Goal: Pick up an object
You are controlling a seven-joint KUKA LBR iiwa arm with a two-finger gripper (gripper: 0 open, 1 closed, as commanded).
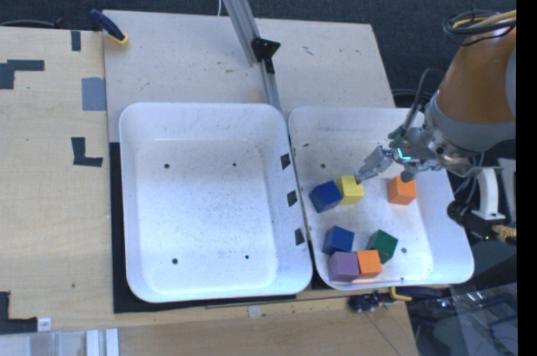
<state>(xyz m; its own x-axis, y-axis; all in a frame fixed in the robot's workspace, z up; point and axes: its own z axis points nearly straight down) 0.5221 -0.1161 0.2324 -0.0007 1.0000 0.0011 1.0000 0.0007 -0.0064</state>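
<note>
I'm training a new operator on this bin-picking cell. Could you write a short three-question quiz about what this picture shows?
1. True or false: the small yellow cube touches a blue cube.
2. Which shallow white bin holds all the small blocks? A) left bin B) right bin
3. What colour is the block nearest the robot's hand on its right side?

Key: 1 true. 2 B. 3 orange: the lone orange cube.
</note>
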